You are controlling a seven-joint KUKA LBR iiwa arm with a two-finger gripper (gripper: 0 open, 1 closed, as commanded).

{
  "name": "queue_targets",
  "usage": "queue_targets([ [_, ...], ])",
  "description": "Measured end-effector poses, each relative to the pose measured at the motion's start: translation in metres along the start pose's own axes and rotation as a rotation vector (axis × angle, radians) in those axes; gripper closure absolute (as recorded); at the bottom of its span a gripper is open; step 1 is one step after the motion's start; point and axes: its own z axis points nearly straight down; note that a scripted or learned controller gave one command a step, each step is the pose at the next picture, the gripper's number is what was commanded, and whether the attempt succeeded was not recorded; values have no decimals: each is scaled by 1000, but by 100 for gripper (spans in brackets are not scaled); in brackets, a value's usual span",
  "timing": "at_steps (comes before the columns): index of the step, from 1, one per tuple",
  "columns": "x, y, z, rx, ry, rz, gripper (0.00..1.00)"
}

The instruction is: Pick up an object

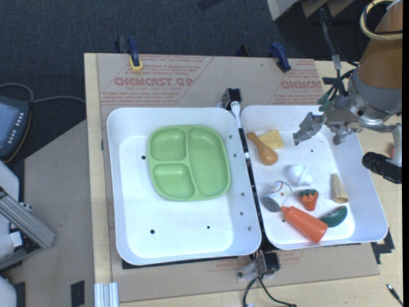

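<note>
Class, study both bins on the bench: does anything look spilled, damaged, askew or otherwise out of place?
Nothing stands out. The green divided plate lies flat in the left bin. The right bin holds loose toy foods, among them an orange carrot and a strawberry, scattered but all inside it. The gripper hangs above that bin.
</note>
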Motion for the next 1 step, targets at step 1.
queue_targets([
  [1,0,2,-7,-13,-1,-3,0],
])
